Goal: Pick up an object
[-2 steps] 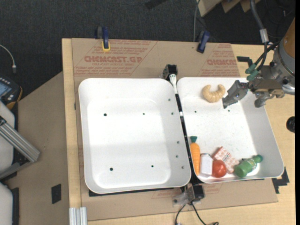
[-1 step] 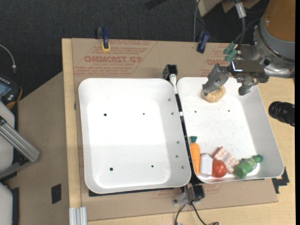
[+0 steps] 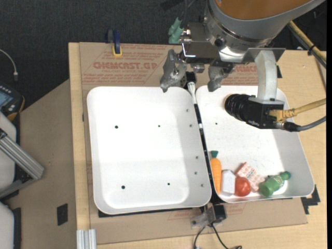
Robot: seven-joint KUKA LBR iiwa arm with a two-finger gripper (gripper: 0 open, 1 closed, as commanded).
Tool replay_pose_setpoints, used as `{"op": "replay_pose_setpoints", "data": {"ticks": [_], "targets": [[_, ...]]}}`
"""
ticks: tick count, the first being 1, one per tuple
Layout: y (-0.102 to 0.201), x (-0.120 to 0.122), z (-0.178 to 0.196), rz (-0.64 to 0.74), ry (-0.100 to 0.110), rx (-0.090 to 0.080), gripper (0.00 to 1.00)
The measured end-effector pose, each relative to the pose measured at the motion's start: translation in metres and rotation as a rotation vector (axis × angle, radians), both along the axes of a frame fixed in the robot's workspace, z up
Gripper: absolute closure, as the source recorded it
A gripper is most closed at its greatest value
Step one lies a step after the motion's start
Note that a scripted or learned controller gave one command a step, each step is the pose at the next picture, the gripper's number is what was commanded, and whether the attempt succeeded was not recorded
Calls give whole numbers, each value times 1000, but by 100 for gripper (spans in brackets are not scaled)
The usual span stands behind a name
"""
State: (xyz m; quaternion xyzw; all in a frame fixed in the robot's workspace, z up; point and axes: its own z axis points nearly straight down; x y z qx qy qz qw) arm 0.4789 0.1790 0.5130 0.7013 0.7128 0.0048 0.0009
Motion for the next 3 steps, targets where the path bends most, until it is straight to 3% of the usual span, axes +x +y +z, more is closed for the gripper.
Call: {"op": "replay_pose_setpoints", "data": {"ticks": [1,2,3], "targets": [[20,-1,-119,-13,21,-11,0],[47,0,-85,-13,5,-3,0],[45,1,29,-15,-5,1,0]]}}
